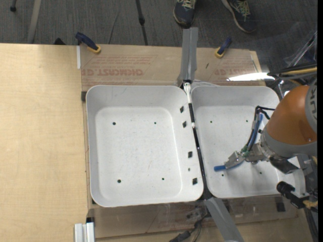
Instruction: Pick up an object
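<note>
Two shallow white bins sit side by side on the bench. Reaching in from three o'clock, the arm holds its jaws low over the right bin, toward that bin's six o'clock side. A small blue object lies on the bin floor just beside the tips, at about eight o'clock from them; whether they grasp it I cannot tell. Cardboard at twelve o'clock bears red lettering, seen upside down, too blurred to read surely.
</note>
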You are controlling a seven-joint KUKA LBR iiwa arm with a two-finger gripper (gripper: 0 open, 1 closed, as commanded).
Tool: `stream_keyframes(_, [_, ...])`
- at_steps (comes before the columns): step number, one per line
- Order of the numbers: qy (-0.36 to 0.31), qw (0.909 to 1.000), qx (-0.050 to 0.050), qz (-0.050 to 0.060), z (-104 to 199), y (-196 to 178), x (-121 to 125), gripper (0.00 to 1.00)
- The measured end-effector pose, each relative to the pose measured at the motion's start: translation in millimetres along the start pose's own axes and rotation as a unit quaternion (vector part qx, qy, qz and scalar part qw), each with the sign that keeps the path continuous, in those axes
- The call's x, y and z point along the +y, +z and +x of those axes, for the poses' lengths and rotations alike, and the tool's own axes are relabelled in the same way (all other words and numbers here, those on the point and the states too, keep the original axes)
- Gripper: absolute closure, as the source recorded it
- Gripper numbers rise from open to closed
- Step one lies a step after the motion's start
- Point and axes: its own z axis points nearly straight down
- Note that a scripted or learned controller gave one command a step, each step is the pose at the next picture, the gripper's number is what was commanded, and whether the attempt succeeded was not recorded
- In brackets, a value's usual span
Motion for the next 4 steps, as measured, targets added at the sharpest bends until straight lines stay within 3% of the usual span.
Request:
stream_keyframes(1, [-0.007,1.0000,0.001,0.001,18.3,1.2,64.4,0.00])
stream_keyframes(2, [0.017,0.9999,0.000,0.001,-48.3,-44.8,34.5,0.00])
stream_keyframes(3, [0.038,0.9993,0.001,0.002,13.4,2.0,15.5,0.00])
stream_keyframes(4, [0.030,0.9996,0.000,0.001,-12.3,-98.1,22.5,0.00])
